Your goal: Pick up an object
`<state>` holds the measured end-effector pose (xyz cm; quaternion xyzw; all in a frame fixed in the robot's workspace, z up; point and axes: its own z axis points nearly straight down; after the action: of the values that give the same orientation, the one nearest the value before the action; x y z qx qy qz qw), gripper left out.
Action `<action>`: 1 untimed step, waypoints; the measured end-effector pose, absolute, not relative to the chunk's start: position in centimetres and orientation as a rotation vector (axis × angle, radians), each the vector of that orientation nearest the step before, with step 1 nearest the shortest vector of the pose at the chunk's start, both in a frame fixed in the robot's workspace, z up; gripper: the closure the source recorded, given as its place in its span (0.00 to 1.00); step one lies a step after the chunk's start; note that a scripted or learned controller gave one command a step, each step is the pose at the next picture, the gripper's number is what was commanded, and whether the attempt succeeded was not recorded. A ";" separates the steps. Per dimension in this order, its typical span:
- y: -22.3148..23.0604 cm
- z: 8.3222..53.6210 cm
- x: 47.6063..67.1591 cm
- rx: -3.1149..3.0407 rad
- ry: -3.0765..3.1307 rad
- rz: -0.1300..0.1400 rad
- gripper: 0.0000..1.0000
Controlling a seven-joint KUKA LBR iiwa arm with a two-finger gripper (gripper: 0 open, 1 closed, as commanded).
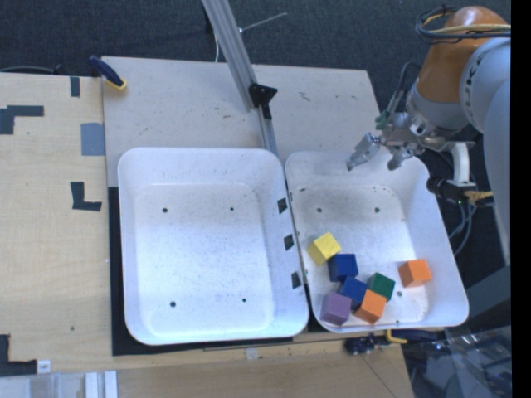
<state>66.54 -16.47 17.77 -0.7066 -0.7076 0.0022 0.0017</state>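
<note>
Small wooden cubes lie in the near part of the right bin (431,222): a yellow cube (325,246), two blue cubes (343,266) (353,289), a green cube (382,285), a purple cube (336,308) and two orange cubes (372,306) (414,273). My gripper (377,157) hangs over the far edge of the right bin, well away from the cubes. Its two fingers are spread apart with nothing between them.
The left bin (124,222) sits beside the right one, their rims meeting in the middle. A slanted metal rail (236,52) runs from the top down to the bins' junction. A blue and yellow tool (108,73) lies on the bench at far left.
</note>
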 end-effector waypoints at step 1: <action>-17.4 12.2 66.6 -2.217 -2.219 0.009 0.00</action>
<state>66.58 -17.40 12.16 -0.7068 -0.7074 0.0028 0.0023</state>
